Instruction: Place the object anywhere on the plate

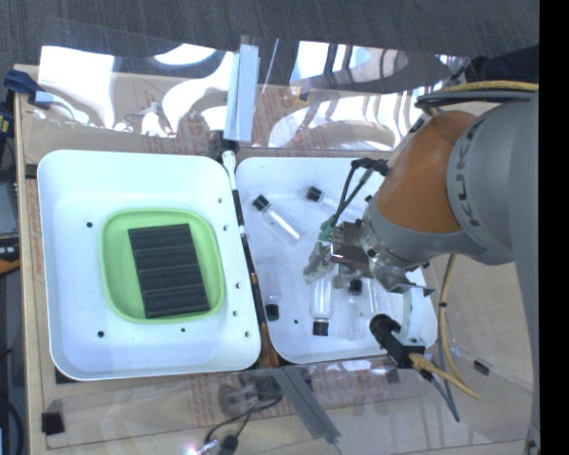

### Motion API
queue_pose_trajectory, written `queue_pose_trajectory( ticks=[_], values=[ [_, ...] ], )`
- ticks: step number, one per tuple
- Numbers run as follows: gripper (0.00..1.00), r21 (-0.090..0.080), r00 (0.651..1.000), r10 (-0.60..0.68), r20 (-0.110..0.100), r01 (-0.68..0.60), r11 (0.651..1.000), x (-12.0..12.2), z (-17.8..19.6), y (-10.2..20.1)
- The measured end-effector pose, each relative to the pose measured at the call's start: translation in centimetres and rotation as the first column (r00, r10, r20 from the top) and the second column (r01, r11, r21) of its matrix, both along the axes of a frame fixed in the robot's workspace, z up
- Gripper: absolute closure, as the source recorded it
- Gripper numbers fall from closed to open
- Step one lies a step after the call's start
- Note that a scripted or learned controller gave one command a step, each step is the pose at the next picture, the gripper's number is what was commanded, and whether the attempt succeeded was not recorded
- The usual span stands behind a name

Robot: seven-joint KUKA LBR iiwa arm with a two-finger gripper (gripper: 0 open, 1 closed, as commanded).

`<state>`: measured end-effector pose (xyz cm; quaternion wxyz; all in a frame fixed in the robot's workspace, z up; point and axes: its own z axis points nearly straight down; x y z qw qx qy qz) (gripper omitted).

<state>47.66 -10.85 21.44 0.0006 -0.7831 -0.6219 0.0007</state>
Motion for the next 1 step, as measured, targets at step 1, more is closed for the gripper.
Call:
queue_pose_trajectory(
  ticks=[1],
  values=[
    [0.0,0.0,1.0,0.0,0.0,0.0,1.0,0.0,0.0,-0.01]
  ],
)
